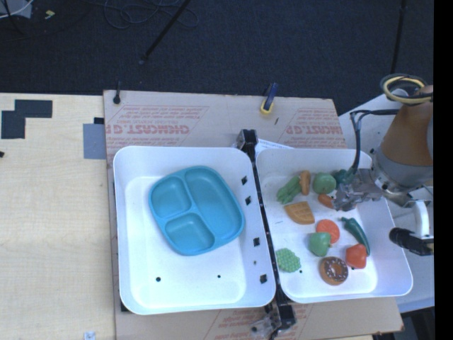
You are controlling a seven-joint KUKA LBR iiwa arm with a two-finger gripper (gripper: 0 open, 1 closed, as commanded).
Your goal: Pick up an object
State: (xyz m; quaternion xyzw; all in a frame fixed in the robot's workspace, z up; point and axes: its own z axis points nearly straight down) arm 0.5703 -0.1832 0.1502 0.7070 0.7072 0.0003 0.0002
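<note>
The arm (pixel 407 137) reached in from the right, its orange band above the wrist, bent low over the right bin (pixel 396 278). The hand (pixel 345 198) sat down among the toy food near that bin's upper right, just beside a green round piece (pixel 324 183) and a small orange piece (pixel 325 200); whether it was spread or pinching anything, I couldn't tell. The left bin (pixel 134 289) held a blue divided plate (pixel 195 209). A chocolate donut (pixel 333 270) lay near the right bin's front edge.
</note>
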